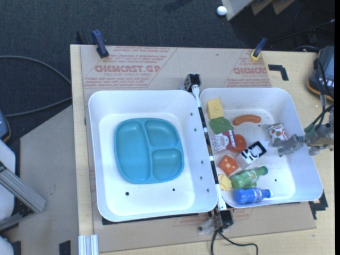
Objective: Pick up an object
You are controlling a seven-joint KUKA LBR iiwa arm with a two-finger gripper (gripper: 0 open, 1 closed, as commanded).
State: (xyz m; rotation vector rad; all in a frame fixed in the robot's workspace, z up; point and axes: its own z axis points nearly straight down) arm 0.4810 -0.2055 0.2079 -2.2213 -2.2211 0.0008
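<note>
Hand: the hand (287,145) reaches in from the right, low over the right bin (305,169); its grey tip is small and blurred, so whether it is wide or narrow I cannot tell, and nothing is seen held in it.
Nearest thing: a small white and red carton (275,132) sits just beside the tip, up and to the left of it, on bare bin floor.
Step in hand: judged as the approach to a grasp, with no object lifted yet.
Doing it well: the carton looks the best target, since it stands apart from the pile; coming straight down on it with room on both sides should avoid nudging it toward the bin wall.
Further left: a black and white box (253,152), an orange block (229,164) and a red and white packet (223,141) lie crowded together, harder to take singly.
Rounded things: a green bottle (248,177) and a blue bottle (251,195) lie on their sides, smooth and likely to roll; an orange sausage (247,119) lies near the far wall.
Other shapes: a yellow block (215,109) is boxy and matte.
Left bin: a glossy teal divided plate (150,150) with three compartments lies in the left bin (106,110).
Counter: pale wood counter (159,65) with red print.
</note>
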